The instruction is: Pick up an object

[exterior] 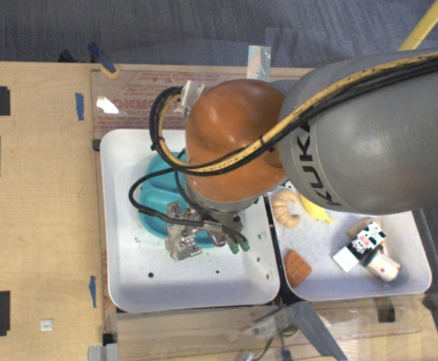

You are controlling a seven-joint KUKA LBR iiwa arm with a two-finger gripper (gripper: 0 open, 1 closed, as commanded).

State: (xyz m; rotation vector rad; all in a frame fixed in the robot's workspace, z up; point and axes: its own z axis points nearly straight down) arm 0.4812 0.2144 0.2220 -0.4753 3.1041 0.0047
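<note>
Hand (182,243) low in left white bin (121,277) (grip state unclear); plywood bench (38,201), grey carpet (166,13).

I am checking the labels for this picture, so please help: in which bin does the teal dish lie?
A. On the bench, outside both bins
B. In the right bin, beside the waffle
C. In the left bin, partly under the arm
C: the teal dish lies inside the left bin, with the arm's orange band covering part of it.
</note>
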